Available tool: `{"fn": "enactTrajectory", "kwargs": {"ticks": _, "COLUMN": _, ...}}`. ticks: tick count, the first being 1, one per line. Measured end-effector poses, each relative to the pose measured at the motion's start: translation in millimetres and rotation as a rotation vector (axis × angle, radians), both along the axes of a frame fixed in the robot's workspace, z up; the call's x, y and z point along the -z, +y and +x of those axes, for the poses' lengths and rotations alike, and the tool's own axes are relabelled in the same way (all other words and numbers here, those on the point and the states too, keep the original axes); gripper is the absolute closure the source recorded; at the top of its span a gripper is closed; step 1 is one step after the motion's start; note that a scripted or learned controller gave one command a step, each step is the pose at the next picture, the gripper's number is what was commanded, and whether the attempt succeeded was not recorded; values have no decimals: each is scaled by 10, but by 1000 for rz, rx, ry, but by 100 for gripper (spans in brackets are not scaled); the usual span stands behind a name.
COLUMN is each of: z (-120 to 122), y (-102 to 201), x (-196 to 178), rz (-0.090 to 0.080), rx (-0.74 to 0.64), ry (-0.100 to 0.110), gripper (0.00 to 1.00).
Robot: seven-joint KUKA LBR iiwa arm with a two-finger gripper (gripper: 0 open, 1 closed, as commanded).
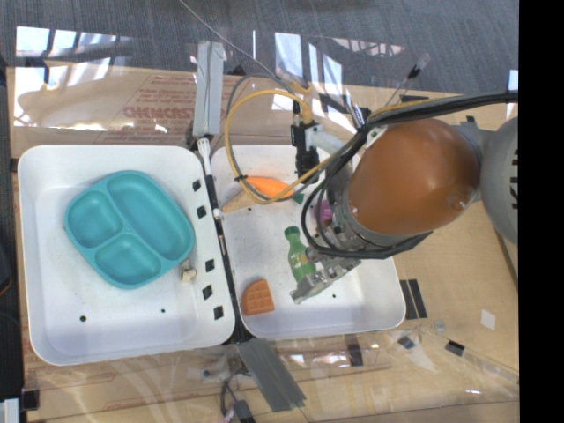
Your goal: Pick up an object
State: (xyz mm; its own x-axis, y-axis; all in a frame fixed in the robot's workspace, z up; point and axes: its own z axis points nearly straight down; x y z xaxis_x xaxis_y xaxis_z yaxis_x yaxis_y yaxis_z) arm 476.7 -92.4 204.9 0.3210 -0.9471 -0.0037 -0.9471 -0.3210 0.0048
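- Camera view, looking down at a slant on two shallow white plastic bins side by side on the worktop: left bin [35, 236], right bin [388, 302].
- In the left bin: a teal plastic divided plate with three compartments [129, 228], lying flat, and just beside its lower right edge a small pale beige knob-like bit [188, 273], too small to name.
- In the right bin: a slim green plastic bottle [295, 252] lying near the middle; a small orange waffle-shaped toy piece [257, 297] near the front wall, apart from the bottle; an orange carrot-like toy [264, 187] near the back wall, with yellow cable looping over it; a bit of purple-pink something [323, 210] half hidden under the wrist.
- Reaching in from the right: the grey arm with its orange band, wrist low over the right bin, jaws [315, 280] down at the bottle's lower end.
- State of the jaws: impossible to tell, metal parts blurred together against the bottle.
- Step in hand, as a judgement: descent or closing on the green bottle, lift not yet begun.
- Next move calls for: a firm close across the bottle's narrow body, then a straight rise clear of the bin walls; risk of the round bottle rolling out sideways.
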Motion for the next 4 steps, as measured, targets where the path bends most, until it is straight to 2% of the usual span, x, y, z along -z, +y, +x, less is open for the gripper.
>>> {"fn": "enactTrajectory", "kwargs": {"ticks": 1, "z": -5, "y": -234, "x": 226, "rz": -1, "rx": -151, "ry": 2, "gripper": 100}}
{"fn": "enactTrajectory", "kwargs": {"ticks": 2, "z": -1, "y": -424, "x": 155, "rz": 1, "rx": -293, "ry": -3, "gripper": 100}}
{"fn": "enactTrajectory", "kwargs": {"ticks": 3, "z": 8, "y": -399, "x": 64, "rz": 3, "rx": -298, "ry": 0, "gripper": 100}}
{"fn": "enactTrajectory", "kwargs": {"ticks": 4, "z": 1, "y": -638, "x": 224, "rz": 1, "rx": -470, "ry": -1, "gripper": 100}}
